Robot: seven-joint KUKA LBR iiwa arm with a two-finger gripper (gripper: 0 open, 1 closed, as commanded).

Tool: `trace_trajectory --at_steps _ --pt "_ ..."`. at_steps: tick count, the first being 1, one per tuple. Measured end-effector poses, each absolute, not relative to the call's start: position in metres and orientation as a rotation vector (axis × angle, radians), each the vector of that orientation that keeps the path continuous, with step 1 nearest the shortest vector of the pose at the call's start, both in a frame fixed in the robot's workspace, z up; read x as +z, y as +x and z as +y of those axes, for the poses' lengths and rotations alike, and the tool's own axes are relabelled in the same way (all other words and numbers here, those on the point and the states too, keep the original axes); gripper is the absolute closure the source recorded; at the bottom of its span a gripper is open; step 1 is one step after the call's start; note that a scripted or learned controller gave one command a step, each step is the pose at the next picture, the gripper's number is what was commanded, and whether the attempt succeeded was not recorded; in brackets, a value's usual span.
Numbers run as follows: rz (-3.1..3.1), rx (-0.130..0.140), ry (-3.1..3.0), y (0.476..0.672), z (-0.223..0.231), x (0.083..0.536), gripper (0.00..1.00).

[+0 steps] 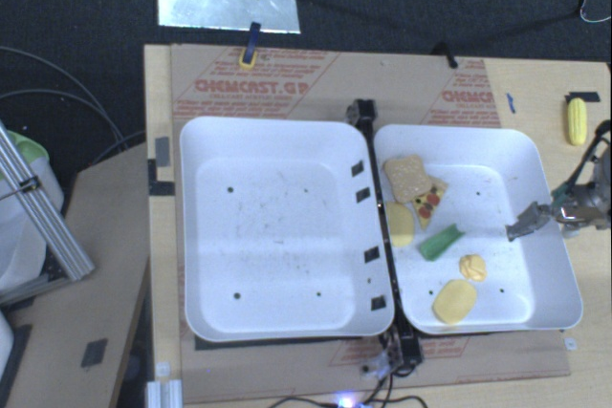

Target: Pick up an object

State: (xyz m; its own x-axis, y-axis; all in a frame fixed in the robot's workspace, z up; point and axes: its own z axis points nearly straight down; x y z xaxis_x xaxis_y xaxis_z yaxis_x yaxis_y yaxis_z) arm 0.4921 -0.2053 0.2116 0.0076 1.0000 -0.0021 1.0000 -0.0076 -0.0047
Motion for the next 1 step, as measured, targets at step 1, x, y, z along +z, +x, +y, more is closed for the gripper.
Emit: trace_trajectory --at_steps 1 --pt "-2.217 0.005 -2.216 0.4843 -0.2061 0.1180 0.00"
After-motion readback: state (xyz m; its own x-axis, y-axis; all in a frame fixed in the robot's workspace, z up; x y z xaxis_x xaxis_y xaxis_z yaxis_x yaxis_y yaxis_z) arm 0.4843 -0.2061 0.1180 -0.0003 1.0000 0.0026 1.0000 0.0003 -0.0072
